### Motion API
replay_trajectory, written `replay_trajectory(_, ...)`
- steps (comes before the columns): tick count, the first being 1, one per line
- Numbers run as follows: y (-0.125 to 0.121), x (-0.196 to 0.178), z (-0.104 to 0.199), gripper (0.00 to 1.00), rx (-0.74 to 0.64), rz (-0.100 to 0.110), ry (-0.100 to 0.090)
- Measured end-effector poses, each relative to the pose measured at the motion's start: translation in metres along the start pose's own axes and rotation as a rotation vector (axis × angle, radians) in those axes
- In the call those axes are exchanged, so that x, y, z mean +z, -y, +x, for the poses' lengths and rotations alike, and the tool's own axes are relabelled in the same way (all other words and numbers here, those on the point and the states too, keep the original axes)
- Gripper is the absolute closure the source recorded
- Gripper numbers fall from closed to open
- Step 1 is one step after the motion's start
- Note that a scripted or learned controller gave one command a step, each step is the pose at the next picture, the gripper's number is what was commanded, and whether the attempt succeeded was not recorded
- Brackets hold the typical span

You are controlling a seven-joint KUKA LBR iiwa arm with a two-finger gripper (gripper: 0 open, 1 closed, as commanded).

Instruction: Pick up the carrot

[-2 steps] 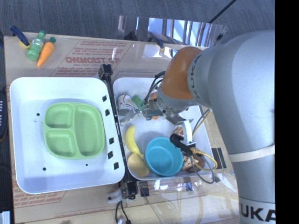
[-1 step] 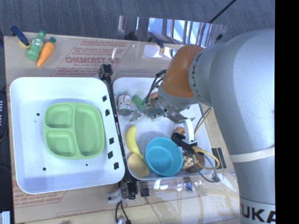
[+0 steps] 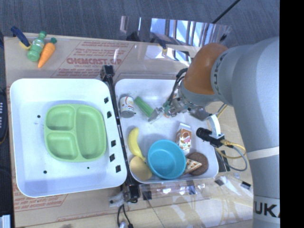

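The orange carrot (image 3: pixel 46 54) with its green top lies on the cardboard bench surface at the far upper left, outside both bins and right beside a green toy bottle (image 3: pixel 35 47). My gripper (image 3: pixel 159 113) is far from it, lowered into the upper middle of the right bin (image 3: pixel 142 87), just right of a green stick-shaped toy (image 3: pixel 143 107). Nothing of the carrot is near the gripper. The grey arm with its orange band (image 3: pixel 204 72) covers the bin's upper right corner.
The left bin (image 3: pixel 23 108) holds a green divided plate (image 3: pixel 76 132). The right bin holds a small can (image 3: pixel 127 105), a banana (image 3: pixel 134 141), a blue bowl (image 3: pixel 166 159), a yellowish fruit (image 3: pixel 137 168), a small carton (image 3: pixel 184 139) and a brown round toy (image 3: pixel 198 160).
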State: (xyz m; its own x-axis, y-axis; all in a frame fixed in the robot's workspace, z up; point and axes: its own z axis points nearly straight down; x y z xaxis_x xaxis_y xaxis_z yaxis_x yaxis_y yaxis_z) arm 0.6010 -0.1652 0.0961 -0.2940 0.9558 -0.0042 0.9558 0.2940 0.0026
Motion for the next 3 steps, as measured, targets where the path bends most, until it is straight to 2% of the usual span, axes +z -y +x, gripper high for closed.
replay_trajectory(1,0.002,0.003,0.002,0.00,0.000,0.006,-0.004)
replay_trajectory(2,0.001,-0.007,0.002,1.00,-0.007,0.008,-0.004)
replay_trajectory(3,0.025,-0.095,0.025,1.00,0.149,0.004,-0.002)
